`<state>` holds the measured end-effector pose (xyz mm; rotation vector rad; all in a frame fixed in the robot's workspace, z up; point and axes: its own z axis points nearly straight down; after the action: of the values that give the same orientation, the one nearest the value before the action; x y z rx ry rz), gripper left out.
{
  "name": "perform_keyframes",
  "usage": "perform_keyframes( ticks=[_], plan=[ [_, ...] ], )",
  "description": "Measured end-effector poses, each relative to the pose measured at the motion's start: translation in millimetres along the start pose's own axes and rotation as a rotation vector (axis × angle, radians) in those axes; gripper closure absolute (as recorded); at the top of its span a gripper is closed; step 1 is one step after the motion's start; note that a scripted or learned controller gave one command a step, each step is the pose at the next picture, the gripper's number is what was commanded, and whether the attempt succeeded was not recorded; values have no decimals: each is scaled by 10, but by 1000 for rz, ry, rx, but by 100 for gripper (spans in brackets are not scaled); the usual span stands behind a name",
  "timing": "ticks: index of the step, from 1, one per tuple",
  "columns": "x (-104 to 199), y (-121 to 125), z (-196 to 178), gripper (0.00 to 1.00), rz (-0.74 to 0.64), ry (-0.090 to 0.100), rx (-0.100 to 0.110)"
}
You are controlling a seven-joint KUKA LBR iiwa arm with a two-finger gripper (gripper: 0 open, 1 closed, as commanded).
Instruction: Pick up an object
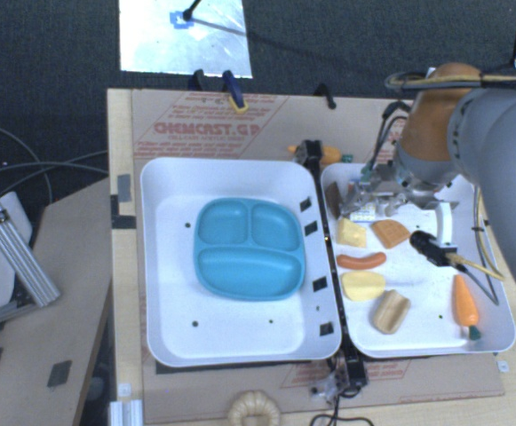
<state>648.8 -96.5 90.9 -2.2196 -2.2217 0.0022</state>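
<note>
Camera view from above: a blue divided plate (pixel 247 247) lies in the middle of the left bin (pixel 178 327) on the bench (pixel 204 122). Beside it, the right bin (pixel 428 325) holds toy food. At its back the gripper (pixel 370 207) hangs low; whether it is open or closed cannot be told. Just in front of it lie a yellow cheese wedge (pixel 353 233) and an orange-brown slice (pixel 390 232), neither visibly held. Nearer the front are a sausage (pixel 361 260), a pale yellow lump (pixel 363 285) and a bread roll (pixel 389 311); a carrot (pixel 465 302) lies by the right wall
</note>
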Motion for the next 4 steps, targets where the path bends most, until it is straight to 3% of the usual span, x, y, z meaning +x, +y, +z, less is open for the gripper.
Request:
perform_keyframes(
  ticks=[1, 3, 4],
  plan=[
    [-1, 10, -134, 100, 1, 0, -4],
    [43, 77, -1098, 100, -3, 0, -9],
    [46, 90, -1354, 100, -4, 0, -7]
  ],
)
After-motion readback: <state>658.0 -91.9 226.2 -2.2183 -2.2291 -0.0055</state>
